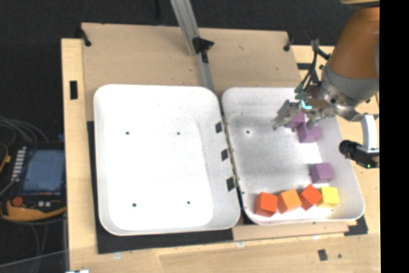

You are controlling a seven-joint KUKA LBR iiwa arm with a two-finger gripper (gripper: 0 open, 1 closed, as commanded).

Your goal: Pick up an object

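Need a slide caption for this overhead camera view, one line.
Grey KUKA arm's tool beside a purple foam cube in the right white bin; five more cubes lie nearby.

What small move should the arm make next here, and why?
Probably lower the end effector a little toward the purple block right beneath it in the right bin. That block lies apart from the other purple block and the row of blocks along the front wall.

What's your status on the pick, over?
Gripper low over right bin, beside purple block. Grasp unconfirmed. Second purple block and orange, red, yellow blocks along near wall, clear of it.
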